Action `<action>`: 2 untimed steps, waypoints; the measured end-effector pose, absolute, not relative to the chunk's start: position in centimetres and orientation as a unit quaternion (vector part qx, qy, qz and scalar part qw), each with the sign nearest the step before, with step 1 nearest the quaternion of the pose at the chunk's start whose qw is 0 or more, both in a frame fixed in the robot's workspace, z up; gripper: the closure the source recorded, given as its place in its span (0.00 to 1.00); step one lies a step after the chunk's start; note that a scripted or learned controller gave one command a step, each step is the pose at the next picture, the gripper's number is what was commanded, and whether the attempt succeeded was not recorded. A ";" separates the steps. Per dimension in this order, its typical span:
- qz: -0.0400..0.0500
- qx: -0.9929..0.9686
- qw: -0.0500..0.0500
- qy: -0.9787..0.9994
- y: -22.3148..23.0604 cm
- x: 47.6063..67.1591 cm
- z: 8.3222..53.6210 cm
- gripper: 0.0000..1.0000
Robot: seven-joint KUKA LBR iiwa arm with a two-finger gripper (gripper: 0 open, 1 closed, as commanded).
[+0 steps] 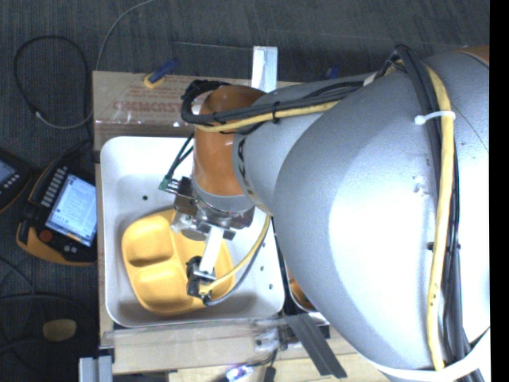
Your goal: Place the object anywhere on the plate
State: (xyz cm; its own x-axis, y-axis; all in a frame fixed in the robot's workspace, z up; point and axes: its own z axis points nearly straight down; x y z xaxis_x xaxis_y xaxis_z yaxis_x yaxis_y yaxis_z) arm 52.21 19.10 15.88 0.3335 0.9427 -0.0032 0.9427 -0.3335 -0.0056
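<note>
A yellow plate (151, 261) with two shallow wells lies in the near part of the left white bin (110, 213). My gripper (203, 231) hangs low over the plate's right side, below the orange wrist band (216, 153). The big grey arm covers the plate's right edge and whatever lies beneath the gripper. I see no loose object on the visible part of the plate or on the bin floor.
The arm hides nearly all of the right bin; a sliver of something orange (297, 293) peeks out beneath it. A cardboard sheet (135, 102) with a blue clip (159, 72) lies behind the bins. A hand-held control screen (65, 212) rests on the floor at left.
</note>
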 end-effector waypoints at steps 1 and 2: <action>0.001 -0.794 -0.002 -0.608 15.1 51.0 35.8 1.00; 0.002 -0.685 0.001 -0.729 11.5 52.3 23.5 1.00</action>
State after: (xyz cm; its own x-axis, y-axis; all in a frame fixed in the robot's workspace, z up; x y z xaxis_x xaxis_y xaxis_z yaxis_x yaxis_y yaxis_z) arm 52.27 11.53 23.54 -0.0618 0.9981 -0.0014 0.9981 0.0618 -0.0035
